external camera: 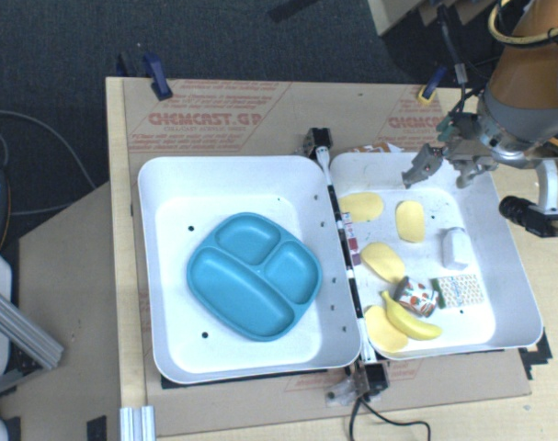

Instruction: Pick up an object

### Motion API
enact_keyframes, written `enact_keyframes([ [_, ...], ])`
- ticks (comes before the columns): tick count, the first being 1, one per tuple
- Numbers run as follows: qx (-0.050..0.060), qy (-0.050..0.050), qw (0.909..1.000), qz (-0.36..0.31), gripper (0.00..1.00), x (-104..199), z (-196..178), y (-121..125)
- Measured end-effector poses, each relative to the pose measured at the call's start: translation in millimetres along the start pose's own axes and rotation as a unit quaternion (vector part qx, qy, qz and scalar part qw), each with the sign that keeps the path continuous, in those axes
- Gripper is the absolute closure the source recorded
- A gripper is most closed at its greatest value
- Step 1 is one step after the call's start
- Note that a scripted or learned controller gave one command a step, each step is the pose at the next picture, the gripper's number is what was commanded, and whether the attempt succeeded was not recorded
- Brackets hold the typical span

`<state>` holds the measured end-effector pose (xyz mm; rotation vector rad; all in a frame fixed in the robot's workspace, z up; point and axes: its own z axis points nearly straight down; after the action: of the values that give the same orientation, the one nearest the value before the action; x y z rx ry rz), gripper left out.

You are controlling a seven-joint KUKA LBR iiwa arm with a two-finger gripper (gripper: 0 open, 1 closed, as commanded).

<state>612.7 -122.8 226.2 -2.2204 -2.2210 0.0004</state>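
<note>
Camera view: gripper [446, 163] hangs spread and empty over the right bin's [508, 274] far end. Smooth yellow plastic pieces [409, 220], a curved banana [413, 322], a white cylinder [455, 246] and a patterned packet [461, 291] lie nearer. A glossy blue divided plate [252, 275] sits in the left bin [168, 200]. Beneath, brown board [205, 116] reads "CHEMCAST GP".

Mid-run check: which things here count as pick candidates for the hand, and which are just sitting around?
Part of the job:
hand, open above the right bin
yellow pieces
banana
white block
patterned packet

Just lying about:
blue divided plate in the left bin
blue clamps on the board
</note>
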Motion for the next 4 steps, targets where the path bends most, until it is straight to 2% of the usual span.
enact_keyframes([
  [1, 0.000, 0.000, 1.0000, 0.000, 0.00, -24, 86, 5],
  [2, 0.000, 0.000, 1.0000, 0.001, 0.00, -35, 142, -1],
  [3, -0.001, 0.000, 1.0000, 0.001, 1.00, -35, 131, -1],
  [4, -0.001, 0.000, 1.0000, 0.001, 0.00, -35, 131, -1],
])
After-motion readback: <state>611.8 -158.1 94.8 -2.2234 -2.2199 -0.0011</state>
